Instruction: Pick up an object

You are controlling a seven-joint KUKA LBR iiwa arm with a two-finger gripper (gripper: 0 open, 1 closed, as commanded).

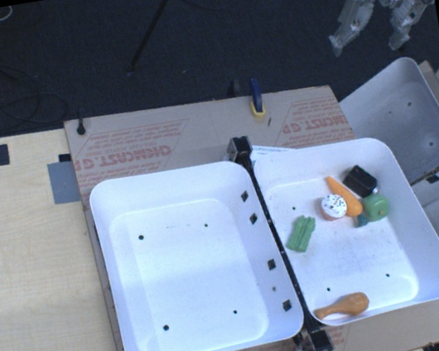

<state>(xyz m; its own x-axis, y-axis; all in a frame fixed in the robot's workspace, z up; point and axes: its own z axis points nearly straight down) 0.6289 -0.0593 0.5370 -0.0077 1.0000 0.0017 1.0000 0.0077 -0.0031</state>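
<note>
Green ridged block (301, 233) lies apart from the clustered items in the right bin (405, 180) — the clearest target. Hand (375, 21) is parked high, prongs spread, gripping nothing — descend squarely over it

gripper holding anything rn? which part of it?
Nothing held. The two-finger gripper is open, up above the bench, away from the right white bin.
</note>
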